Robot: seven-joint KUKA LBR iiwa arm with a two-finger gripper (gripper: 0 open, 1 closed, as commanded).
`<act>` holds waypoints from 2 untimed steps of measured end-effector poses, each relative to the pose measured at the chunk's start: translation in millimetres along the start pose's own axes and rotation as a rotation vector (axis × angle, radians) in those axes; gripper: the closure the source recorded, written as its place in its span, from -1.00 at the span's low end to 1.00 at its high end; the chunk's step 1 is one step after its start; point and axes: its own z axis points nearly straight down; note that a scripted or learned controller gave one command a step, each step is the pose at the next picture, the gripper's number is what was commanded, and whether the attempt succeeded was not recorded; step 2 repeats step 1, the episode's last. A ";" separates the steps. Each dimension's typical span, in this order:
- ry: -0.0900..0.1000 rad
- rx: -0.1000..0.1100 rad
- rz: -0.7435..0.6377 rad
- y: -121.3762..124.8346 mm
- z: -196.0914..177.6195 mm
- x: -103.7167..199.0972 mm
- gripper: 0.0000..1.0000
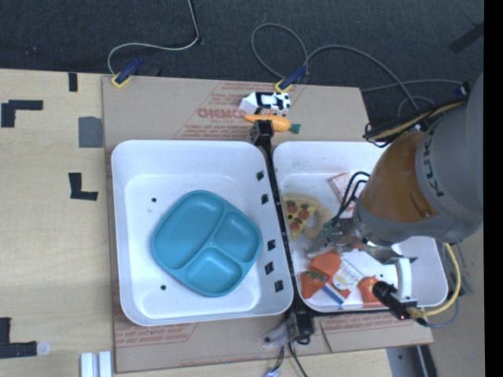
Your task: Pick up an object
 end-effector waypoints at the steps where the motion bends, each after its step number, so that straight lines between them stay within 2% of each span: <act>1: 0.000 0.009 0.001 28.7 -87.2 54.4 1.00; 2: 0.000 0.009 0.001 28.7 -87.2 54.4 1.00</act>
